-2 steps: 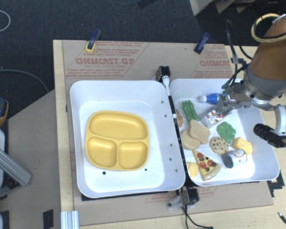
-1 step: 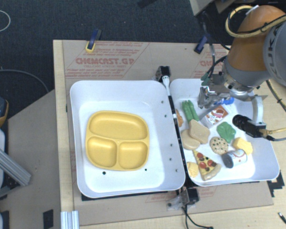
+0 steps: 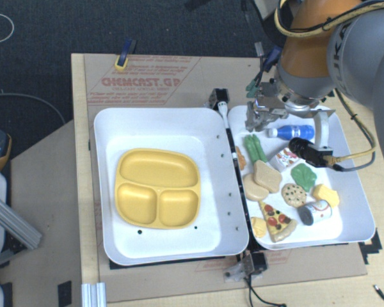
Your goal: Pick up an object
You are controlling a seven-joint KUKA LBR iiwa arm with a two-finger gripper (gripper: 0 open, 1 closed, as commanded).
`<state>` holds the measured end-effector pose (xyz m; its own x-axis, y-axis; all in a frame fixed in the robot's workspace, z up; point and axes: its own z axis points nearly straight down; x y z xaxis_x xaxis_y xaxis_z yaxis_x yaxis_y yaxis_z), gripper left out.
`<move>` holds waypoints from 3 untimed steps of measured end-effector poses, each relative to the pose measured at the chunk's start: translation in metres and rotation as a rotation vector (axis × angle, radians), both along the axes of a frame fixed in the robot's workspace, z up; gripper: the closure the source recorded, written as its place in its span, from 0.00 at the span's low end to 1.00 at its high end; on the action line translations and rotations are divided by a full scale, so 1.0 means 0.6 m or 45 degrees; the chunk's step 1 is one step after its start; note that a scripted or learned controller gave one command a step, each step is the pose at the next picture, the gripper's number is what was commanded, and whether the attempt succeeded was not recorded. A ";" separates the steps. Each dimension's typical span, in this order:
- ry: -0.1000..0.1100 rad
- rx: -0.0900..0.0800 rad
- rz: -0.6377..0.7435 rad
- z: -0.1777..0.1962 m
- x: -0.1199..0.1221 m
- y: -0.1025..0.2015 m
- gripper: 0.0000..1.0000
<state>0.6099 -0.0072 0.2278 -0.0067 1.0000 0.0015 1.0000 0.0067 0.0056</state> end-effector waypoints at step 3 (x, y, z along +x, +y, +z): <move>0.003 -0.004 -0.010 0.008 0.052 0.089 1.00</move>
<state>0.6412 0.0465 0.2324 0.0014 1.0000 -0.0014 1.0000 -0.0014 0.0035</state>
